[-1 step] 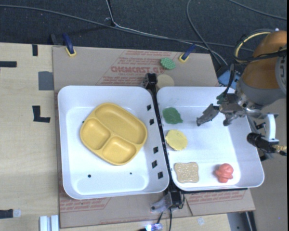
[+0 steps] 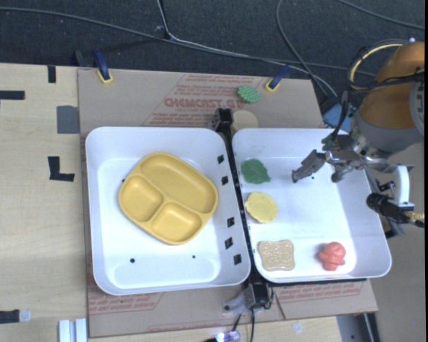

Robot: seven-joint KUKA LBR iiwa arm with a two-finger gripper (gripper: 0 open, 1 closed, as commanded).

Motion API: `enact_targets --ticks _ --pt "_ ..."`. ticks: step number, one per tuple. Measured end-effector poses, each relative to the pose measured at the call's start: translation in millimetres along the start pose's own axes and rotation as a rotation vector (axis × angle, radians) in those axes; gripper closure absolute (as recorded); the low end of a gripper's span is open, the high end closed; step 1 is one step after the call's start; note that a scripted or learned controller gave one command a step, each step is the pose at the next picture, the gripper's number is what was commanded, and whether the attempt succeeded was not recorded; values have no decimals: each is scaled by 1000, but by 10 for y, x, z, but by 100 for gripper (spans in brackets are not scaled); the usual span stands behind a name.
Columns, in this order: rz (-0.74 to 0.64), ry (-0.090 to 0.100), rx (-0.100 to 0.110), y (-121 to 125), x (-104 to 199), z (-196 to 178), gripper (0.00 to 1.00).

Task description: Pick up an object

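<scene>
Reading "CHEMCAST" in red on the cardboard [image 2: 192,100] at upper centre. Pincer [image 2: 324,165] open over the right bin [image 2: 357,226], holding nothing; green piece [image 2: 255,170], yellow piece [image 2: 261,206], tan cracker [image 2: 276,255], red piece [image 2: 332,255] inside.

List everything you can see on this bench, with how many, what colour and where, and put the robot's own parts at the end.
bins: two, white, side by side on the cardboard sheet.
divided plate: one, yellow, three compartments, in the left bin.
green piece: one, green, right bin, upper left part.
yellow piece: one, yellow, right bin, just below the green piece.
cracker-like piece: one, beige, right bin, near the front wall.
red piece: one, red, right bin, front right corner.
green dotted disc: one, green, on the cardboard behind the bins.
clamps: two, blue and yellow, on the cardboard's far edge.
cables: several, grey, on the dark floor beyond the bench.
gripper: one, dark, over the right bin's upper right part, open, holding nothing.
arm: one, grey and orange, at the right.
</scene>
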State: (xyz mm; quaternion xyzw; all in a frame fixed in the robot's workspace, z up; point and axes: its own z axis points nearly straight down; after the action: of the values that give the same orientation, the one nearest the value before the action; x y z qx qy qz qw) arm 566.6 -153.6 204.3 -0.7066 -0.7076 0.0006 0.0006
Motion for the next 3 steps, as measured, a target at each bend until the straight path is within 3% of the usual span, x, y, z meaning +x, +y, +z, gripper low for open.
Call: enact_targets --ticks 2,3 --pt "0 0 4 -103 28 1152 0" --pt "-1 0 2 -93 34 1024 100"
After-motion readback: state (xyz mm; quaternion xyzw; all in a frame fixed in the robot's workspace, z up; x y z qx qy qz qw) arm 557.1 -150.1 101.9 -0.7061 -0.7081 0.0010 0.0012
